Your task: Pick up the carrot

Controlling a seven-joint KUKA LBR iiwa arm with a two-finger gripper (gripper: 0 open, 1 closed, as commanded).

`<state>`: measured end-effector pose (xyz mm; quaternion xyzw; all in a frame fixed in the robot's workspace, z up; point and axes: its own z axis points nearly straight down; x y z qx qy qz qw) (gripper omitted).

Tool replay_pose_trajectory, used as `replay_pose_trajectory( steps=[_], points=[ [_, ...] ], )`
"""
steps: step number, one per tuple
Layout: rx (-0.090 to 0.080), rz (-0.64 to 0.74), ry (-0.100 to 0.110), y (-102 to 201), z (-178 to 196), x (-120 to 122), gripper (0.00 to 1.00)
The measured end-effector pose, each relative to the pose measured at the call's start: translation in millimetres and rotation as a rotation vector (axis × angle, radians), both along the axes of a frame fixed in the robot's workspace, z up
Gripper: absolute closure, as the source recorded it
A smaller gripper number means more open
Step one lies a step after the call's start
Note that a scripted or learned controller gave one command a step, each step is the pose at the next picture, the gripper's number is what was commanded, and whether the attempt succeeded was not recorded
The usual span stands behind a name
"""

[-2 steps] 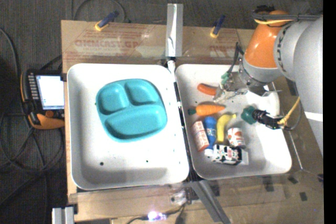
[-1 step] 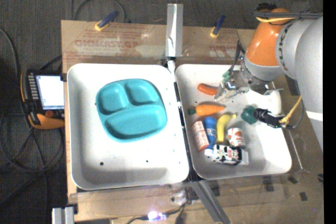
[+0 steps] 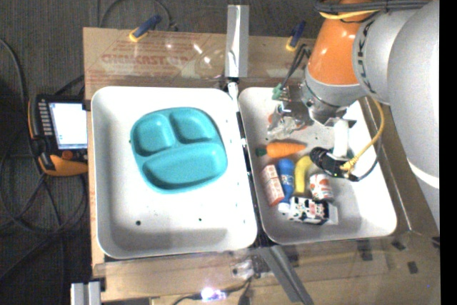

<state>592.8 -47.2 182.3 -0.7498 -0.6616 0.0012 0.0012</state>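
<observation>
Camera view: carrot (image 3: 285,149) lies flat in the right bin (image 3: 371,218), upper-middle area, just above a cluster of small items — a red-white can (image 3: 272,184), blue bottle (image 3: 286,178), yellow piece (image 3: 303,173). Claw (image 3: 285,118) sits low in the same bin just above the carrot, nothing visibly between its fingers; can't tell if it's apart or together. Left bin (image 3: 114,225) holds a teal divided plate (image 3: 178,146).

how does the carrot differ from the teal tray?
The carrot is orange, small and tapered; the teal tray is teal, far larger, with three compartments. The carrot lies in the right bin among other items; the tray sits alone in the left bin. Both rest flat.
</observation>
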Motion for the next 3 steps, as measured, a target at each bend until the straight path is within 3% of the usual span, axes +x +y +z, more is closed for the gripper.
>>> replay_pose_trajectory(
  steps=[1, 2, 3],
  points=[
    [-0.001, -0.135, 0.003, 45, 5, -84, 1.0],
    [0.0, 0.147, 0.001, -9, 0, -109, 1.0],
    [-0.001, -0.265, 0.001, 16, 0, -109, 1.0]
  ],
)
